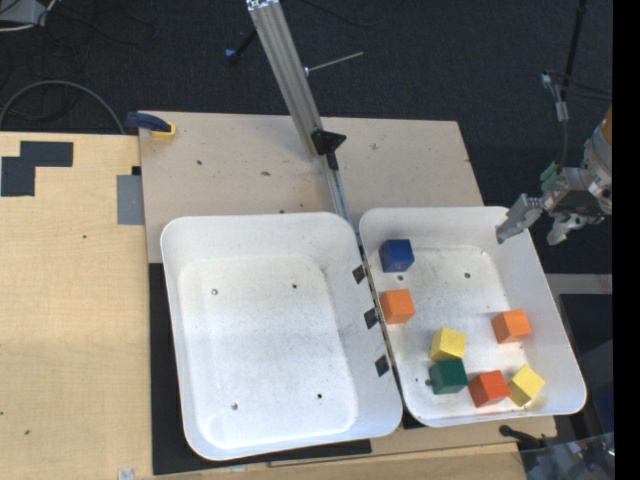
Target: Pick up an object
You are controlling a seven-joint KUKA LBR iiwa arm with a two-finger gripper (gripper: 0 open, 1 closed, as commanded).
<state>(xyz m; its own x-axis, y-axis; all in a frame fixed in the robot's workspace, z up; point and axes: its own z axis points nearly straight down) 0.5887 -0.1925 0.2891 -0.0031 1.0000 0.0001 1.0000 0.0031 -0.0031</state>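
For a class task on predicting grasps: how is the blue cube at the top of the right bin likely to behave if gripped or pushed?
The blue cube looks stiff, with crisp edges, so it probably won't deform. Its flat faces suggest it would slide on the right bin floor rather than roll. It stands apart from the orange cube, so fingers likely have room. The gripper is at the bin's far right rim.

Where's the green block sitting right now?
The green block sits in the right bin, near its front edge, just below a yellow block and left of a red block.
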